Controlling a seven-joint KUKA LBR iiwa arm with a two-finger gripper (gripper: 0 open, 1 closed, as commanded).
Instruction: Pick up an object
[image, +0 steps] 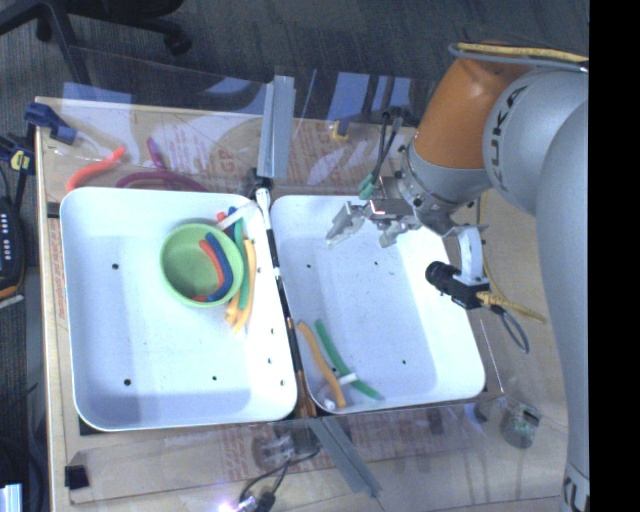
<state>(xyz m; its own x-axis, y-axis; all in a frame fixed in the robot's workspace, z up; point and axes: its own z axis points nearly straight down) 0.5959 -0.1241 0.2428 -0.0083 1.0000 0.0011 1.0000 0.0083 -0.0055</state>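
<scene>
My gripper (366, 226) hangs over the back of the right bin (440, 345), its two fingers spread apart with nothing between them. Near that bin's front left corner lie an orange stick (322, 364), a green stick (345, 371) and a small white piece (333, 382), well below and left of the gripper. In the left bin (120, 340) sits a green bowl (196, 263) holding red and blue curved pieces, with orange and yellow sticks (245, 290) along its right side.
The grey arm with its orange band (462, 110) fills the upper right. A black knob (447, 280) and cables hang over the right bin's right edge. A red tube (160, 180) and an orange piece (95, 168) lie on the bench behind the left bin.
</scene>
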